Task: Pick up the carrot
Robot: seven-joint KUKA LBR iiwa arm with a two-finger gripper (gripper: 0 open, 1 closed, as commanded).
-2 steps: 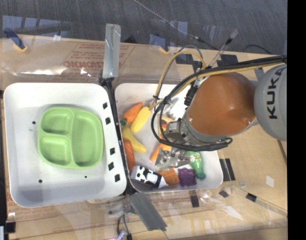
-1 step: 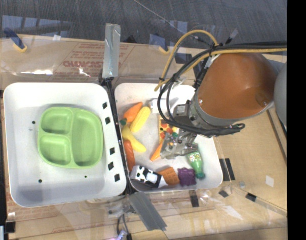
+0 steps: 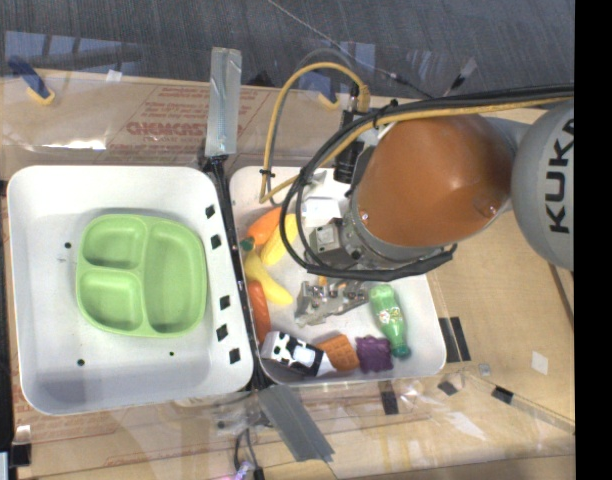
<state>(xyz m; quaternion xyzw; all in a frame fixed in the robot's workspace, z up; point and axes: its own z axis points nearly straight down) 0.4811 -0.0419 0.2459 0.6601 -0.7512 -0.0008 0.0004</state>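
Observation:
The carrot (image 3: 266, 226), orange with a small green tip at its lower left end, lies tilted in the upper left part of the right bin (image 3: 426, 298). The arm's large orange wrist band partly hides its upper end. My gripper (image 3: 327, 299) hangs below that band over the middle of the right bin. It is to the right of and below the carrot, apart from it. Nothing shows between its metal parts.
A yellow banana (image 3: 267, 274) and a red-orange piece (image 3: 258, 308) lie beside the carrot by the left wall. A black-and-white toy (image 3: 291, 354), an orange block (image 3: 338, 350), a purple item (image 3: 374, 353) and a green bottle (image 3: 388, 318) crowd the front. The left bin (image 3: 46, 368) holds a green divided plate (image 3: 143, 273).

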